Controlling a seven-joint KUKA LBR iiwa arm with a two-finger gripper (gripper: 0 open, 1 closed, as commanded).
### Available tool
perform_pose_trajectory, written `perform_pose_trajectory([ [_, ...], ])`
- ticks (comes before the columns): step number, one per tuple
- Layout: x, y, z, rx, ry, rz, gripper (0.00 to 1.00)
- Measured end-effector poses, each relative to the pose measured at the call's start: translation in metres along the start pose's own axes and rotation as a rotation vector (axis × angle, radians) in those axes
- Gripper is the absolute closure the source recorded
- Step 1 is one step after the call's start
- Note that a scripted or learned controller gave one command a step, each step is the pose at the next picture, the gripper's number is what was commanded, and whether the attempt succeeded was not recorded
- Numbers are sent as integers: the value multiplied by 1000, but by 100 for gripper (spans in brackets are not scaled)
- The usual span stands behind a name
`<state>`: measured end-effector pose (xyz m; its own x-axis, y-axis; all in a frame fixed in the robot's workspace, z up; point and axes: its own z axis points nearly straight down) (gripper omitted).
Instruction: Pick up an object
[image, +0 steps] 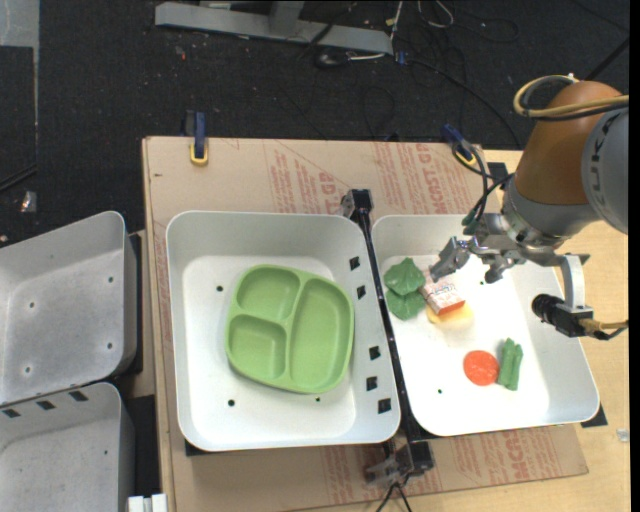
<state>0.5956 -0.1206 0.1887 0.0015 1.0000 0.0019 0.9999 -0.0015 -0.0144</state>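
The arm (580, 150) is cut off at the picture's three o'clock edge, so just its orange band and grey wrist show, hanging over the right bin's (560, 400) one o'clock corner. The wrist tilts down toward nine o'clock, ending in the pincer (475, 258) above the bin's upper middle. Its two dark fingers stand spread apart with bare white bin floor showing between them, gripping nothing; the tips are small and their height above the floor is hard to judge.

Just at seven o'clock of the pincer lies a small white-and-red box (443, 294), resting on a yellow piece (452, 311) that it partly covers, so the yellow shape is unclear. At nine o'clock of the box sits a crumpled green object (404, 286), close to the bin's left wall. Toward five o'clock of the bin, well apart from these, an orange-red round object (481, 367) touches a green stick-like object (511, 363).

The left bin (190, 300) holds a green divided tray (291, 328), with white floor open all round it. The right bin's six o'clock strip lies open. The desk (280, 170) shows brown board at twelve o'clock.
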Motion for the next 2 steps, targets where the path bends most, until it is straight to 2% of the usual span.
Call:
perform_pose_trajectory([
  [1, 0, 3, -8, -13, -2, -2, 0],
  [2, 0, 3, 56, -10, -2, -1, 0],
])
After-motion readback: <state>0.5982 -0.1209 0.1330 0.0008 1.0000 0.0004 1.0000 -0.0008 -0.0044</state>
